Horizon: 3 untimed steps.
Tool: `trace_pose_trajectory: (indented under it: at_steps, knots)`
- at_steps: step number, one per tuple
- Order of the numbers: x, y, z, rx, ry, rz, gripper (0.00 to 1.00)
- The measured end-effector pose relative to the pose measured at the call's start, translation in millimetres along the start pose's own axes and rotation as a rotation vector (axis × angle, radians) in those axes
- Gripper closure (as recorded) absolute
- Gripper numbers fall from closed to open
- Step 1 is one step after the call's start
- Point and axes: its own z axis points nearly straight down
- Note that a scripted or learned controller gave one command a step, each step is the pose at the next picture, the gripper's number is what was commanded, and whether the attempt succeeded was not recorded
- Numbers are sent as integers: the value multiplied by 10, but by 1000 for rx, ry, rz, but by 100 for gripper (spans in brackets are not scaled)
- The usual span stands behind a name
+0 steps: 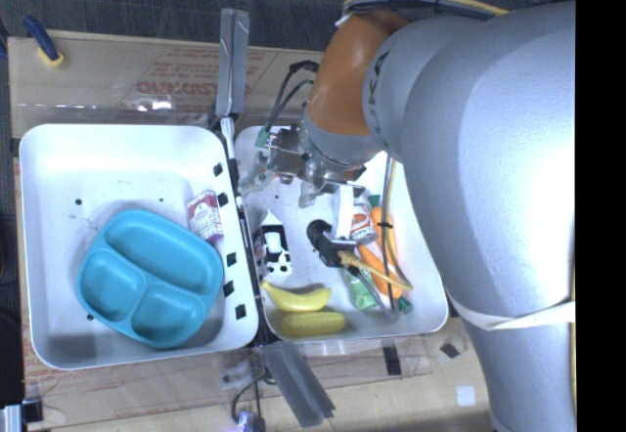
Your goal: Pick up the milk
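The milk [275, 250] is a small white carton with black patches. It lies near the left wall of the right bin [426, 303], just above a banana. My gripper [282, 169] hangs over the far left part of that bin, above and slightly beyond the carton. Nothing shows between it and the milk. The grey arm with its orange band covers much of the right bin's far side.
A yellow banana [298, 297] and a corn cob [311, 324] lie at the right bin's near edge. A carrot [370, 262] and a green item [363, 295] lie to their right. The left bin [49, 166] holds a blue divided plate [149, 276] and a small red-and-white pack [204, 215].
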Motion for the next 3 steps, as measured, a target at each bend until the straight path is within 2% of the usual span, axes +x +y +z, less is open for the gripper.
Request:
trace_pose_trajectory:
  at_steps: [1, 2, 3]
  knots:
    - [-995, -3, 877, 1, 2, 100, 0]
    - [-573, 241, -4, 0, 1, -6, 0]
    - [-982, -228, 529, 2, 2, -74, 0]
